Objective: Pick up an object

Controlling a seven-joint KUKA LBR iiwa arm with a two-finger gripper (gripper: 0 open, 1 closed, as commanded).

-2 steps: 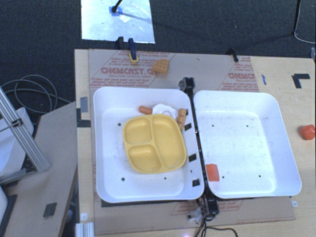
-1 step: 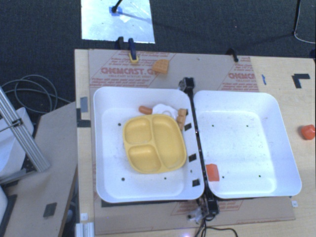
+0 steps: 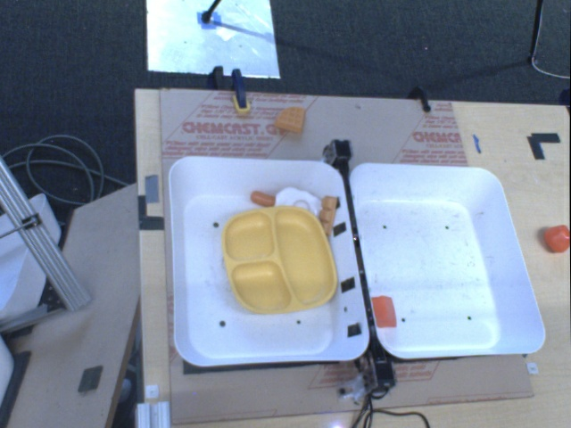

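A yellow three-compartment plate (image 3: 277,259) lies in the middle of the left bin (image 3: 196,239). Just behind it sit a small orange sausage-shaped piece (image 3: 262,199), a white cup-like item (image 3: 299,201) and a small tan block (image 3: 328,212) near the bin's right wall. An orange-red block (image 3: 384,310) rests at the front left corner of the right bin (image 3: 500,266).
A tan waffle-like piece (image 3: 290,120) lies on the board behind the left bin. An orange-red object (image 3: 556,238) sits on the bench right of the right bin. Clamps (image 3: 239,92) stand at the board's back edge, and a shiny metal sheet (image 3: 212,25) lies on the floor beyond.
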